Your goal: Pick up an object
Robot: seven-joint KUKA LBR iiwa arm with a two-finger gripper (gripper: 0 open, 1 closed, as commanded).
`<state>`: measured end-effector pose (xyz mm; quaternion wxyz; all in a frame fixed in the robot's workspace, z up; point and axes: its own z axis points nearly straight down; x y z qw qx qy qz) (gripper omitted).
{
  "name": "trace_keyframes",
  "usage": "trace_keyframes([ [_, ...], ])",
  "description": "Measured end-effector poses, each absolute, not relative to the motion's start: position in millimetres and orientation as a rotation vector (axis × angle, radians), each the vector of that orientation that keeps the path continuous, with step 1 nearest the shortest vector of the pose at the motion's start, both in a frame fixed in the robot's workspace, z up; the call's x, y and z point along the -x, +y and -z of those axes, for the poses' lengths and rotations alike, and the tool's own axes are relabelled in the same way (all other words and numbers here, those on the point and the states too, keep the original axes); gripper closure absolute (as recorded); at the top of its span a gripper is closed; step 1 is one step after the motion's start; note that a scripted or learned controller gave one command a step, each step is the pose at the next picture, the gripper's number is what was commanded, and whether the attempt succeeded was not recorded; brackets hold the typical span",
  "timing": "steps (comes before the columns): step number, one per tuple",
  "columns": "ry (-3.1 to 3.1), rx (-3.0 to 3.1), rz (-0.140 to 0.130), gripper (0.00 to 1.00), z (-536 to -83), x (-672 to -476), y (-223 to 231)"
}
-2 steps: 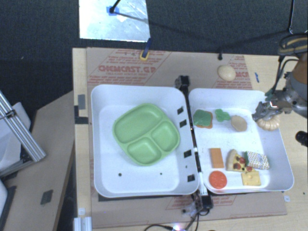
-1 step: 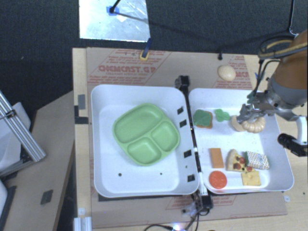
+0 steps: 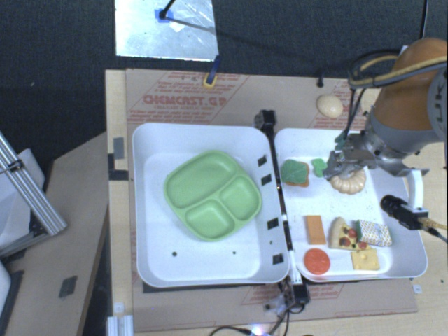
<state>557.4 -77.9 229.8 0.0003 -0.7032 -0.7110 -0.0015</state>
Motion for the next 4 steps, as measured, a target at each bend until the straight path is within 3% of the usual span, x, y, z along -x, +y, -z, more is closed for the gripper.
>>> trace_keyframes([
  [2,-2.232,2.209,0.002,1.00,-214,-548.6,21],
  [3,-2.230,2.214,0.004,1.00,-232,-541.3,32],
  [4,-2.225,2.219,-0.001,1.00,-214,-548.4,31],
])
